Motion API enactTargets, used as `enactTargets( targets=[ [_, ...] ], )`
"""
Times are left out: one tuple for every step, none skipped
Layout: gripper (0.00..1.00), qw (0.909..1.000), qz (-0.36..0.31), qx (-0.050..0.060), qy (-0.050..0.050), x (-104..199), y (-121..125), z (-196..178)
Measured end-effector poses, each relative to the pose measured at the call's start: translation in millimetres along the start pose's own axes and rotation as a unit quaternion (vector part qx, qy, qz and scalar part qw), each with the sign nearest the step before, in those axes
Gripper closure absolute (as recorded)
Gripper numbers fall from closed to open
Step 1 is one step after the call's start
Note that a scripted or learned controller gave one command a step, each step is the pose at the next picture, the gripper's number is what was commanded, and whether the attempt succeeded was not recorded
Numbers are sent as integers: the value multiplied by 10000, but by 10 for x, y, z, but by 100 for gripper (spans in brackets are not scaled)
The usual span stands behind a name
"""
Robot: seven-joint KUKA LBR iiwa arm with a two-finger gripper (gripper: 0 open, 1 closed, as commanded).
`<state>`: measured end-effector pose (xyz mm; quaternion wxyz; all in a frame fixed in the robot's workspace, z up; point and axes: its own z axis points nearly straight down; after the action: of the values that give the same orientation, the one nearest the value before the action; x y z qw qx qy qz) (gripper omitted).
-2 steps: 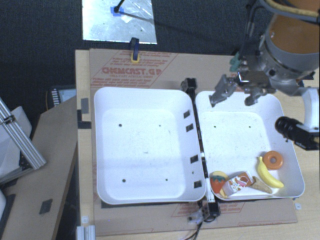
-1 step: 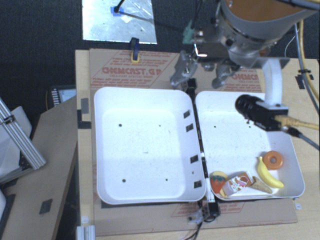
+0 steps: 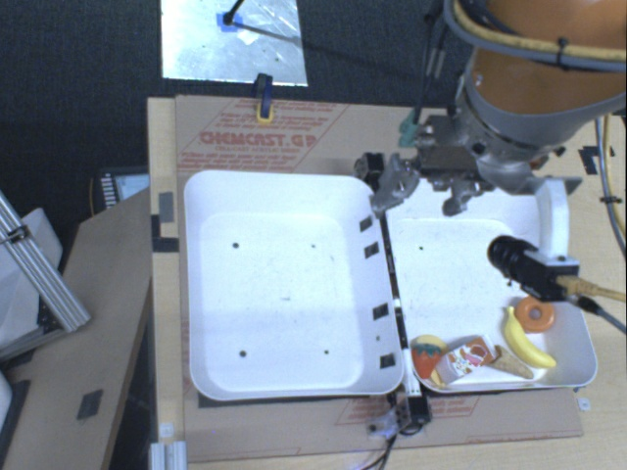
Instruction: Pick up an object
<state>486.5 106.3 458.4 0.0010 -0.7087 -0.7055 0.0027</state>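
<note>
a: nearest the camera, along the front rim of the right bin (image 3: 588, 365), what lies there?

b: a small cluster. a banana (image 3: 526, 342) slants by the front right corner, an orange round piece (image 3: 535, 313) just behind it, a red and white packet (image 3: 464, 359) to its left, and a round orange-red toy (image 3: 427, 353) beside the divider. a brown cone-like bit (image 3: 511, 364) sits between packet and banana.

a: and the left bin (image 3: 211, 262)?

b: bare white floor with a few dark dots, touching the right bin along the middle seam.

a: further back?

b: a black cylinder on a white bracket (image 3: 529, 265) hangs over the right bin's right side. behind it, the claw (image 3: 428, 186) sits over the back rim of the right bin, near the seam, well apart from the toys.

a: is it clenched?

b: can't tell from here, and nothing shows in its grip. the big orange band (image 3: 554, 13) fills the far right. beyond the desk (image 3: 294, 130), a shiny metal sheet (image 3: 233, 27) lies on dark carpet.
</note>
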Motion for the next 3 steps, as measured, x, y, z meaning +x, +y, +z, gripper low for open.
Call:
enactTargets(
  targets=[
    [0, 9999, -99, -75, 46, 1212, -19, -813],
    [100, 10000, -45, -48, 30, 1148, -9, -886],
    [100, 10000, 3, -43, 9, 595, 675, -763]
  ],
)
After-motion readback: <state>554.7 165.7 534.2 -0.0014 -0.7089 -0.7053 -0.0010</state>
